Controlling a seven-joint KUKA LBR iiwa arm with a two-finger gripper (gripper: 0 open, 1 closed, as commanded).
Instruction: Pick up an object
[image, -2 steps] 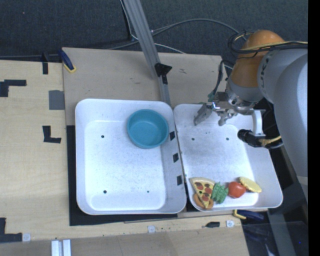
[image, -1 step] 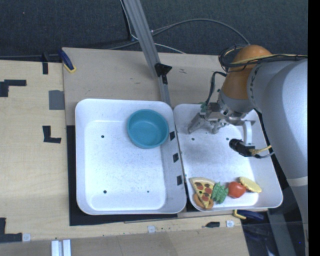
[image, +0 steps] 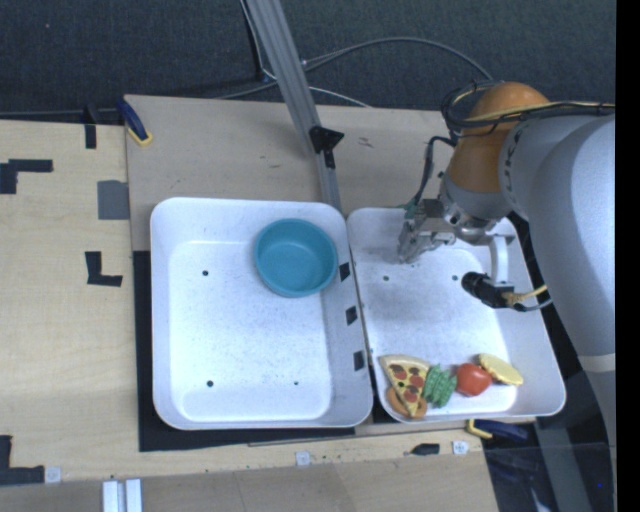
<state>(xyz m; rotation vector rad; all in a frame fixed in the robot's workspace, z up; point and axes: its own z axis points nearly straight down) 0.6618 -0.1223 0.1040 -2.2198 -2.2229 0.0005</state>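
Hand (image: 412, 245) low over bare floor of right bin (image: 440, 305), finger state unreadable. Toys — pizza (image: 404, 384), tomato (image: 472, 379) — well apart; likely closes on nothing.

bowl (image: 295, 258): smooth blue plastic, matt
bins (image: 190, 330): white plastic, finely speckled
bench (image: 60, 330): pale wood, matt
arm (image: 575, 210): smooth grey casing

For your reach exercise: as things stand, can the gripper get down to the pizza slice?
Probably yes. The gripper hovers at the right bin's far end; bare floor lies between it and the pizza slice, though greens touch it.
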